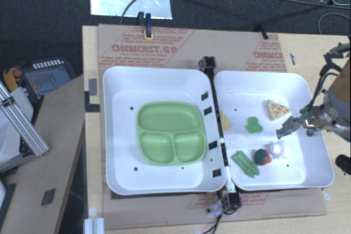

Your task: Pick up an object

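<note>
Two shallow white bins sat side by side; the left bin (118, 118) held a green divided tray (170, 132), and the right bin (315, 170) held several small toy foods: a waffle-like wedge (277, 109), a green clover-shaped piece (253, 125), a green pod (244, 164), a red-and-green ball (262, 157) and a small white object (278, 148). The gripper (289, 127) hovered above the white object, gripping nothing; how its jaws stood could not be told. A descent risked nudging the closely clustered pieces aside.

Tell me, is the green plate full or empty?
Empty. The green plate in the left bin shows bare compartments.
</note>
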Tool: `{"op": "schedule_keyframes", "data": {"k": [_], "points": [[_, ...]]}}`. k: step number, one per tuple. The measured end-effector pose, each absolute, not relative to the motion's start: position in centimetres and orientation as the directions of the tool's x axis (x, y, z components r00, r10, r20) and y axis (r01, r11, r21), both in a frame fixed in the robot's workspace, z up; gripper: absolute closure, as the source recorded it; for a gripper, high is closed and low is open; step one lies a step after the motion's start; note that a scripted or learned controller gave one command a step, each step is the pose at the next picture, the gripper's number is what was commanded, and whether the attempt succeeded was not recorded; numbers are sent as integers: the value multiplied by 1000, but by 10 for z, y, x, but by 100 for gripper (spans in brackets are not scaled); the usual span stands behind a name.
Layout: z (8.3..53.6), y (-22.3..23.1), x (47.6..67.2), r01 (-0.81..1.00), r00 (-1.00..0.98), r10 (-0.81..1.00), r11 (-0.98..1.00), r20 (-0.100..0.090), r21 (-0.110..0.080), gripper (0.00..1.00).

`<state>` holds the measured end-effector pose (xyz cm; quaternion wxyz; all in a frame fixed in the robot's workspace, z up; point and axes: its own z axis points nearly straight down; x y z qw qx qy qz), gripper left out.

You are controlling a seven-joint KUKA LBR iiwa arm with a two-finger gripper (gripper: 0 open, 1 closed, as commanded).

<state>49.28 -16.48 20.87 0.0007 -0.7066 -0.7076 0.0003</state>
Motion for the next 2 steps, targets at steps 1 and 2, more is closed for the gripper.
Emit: {"op": "schedule_keyframes", "data": {"k": [1,2], "points": [[148,-171,490,1000,0,1000,0,1,-3,0],[106,-169,494,1000,-1,1000,1,1,-2,0]]}}
